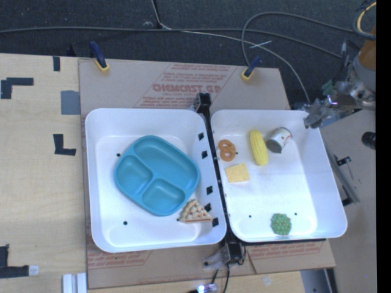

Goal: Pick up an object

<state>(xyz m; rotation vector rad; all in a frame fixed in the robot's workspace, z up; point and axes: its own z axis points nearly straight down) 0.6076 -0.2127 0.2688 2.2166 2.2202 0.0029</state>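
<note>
Two shallow white plastic bins sit side by side on a cardboard sheet (183, 84) held to the bench by two yellow-and-blue clamps, presumably to keep the sheet from sliding. The left bin (98, 163) holds a blue compartmented plastic plate (157, 174) and a toy pizza slice (194, 212) touching the plate's near edge. The right bin (317, 188) holds the likely targets, scattered well apart so each can be grasped alone: a brown toy pretzel (226, 149), a yellow toy corn cob (258, 147), a small grey tin can lying on its side (279, 140), a yellow cheese-like square (237, 173) and a green broccoli-like floret (281, 223). The gripper (317, 116) hangs over the right bin's far right corner, near the can. Its fingers are blurred and small; whether they stand wide or narrow cannot be told, and nothing is visibly held. The arm is cut off at the right.
</note>
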